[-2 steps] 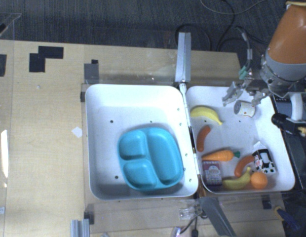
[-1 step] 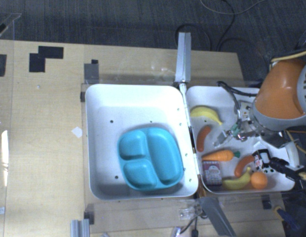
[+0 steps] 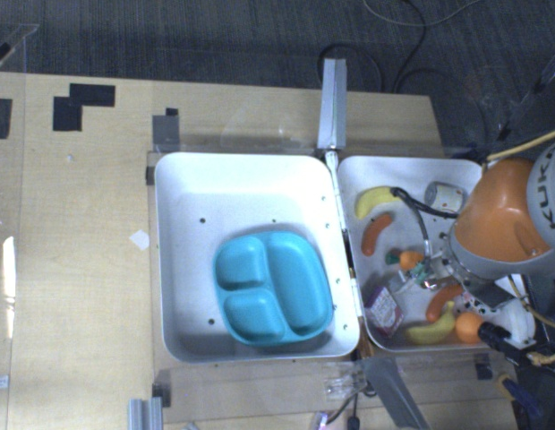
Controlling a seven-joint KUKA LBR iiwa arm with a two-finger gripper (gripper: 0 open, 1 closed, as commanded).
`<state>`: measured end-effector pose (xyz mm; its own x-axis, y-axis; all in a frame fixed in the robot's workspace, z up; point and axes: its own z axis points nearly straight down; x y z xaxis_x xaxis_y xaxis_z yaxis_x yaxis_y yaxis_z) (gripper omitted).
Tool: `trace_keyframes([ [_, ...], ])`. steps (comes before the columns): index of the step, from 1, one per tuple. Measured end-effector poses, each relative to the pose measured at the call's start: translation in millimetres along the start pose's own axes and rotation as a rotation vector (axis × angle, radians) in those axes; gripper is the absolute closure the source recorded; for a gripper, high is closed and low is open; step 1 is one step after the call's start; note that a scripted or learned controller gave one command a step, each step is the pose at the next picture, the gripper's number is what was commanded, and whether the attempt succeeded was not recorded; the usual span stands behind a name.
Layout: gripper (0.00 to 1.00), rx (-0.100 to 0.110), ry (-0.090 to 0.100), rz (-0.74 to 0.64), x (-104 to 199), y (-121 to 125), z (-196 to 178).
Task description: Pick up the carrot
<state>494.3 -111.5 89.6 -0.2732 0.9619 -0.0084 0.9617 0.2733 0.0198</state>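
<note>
tool [image 3: 424,271] over right bin [image 3: 412,170] | grip state unreadable | carrot [image 3: 408,260] partly hidden

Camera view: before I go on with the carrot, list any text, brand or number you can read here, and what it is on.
"KU": dark letters on the arm's grey shell, at the frame's right edge; the rest of the word is cut off.
The purple packet in the right bin carries print, too small and blurred to read.
No text is legible on the blue divided tray, the bench or the fruit.
</note>
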Motion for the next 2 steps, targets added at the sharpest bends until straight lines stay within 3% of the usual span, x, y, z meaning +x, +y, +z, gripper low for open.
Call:
trace_keyframes([
  [1,1.00,-0.004,0.001,-0.003,0,3,-10],
  [2,1.00,0.016,0.006,0.118,19,93,-93],
])
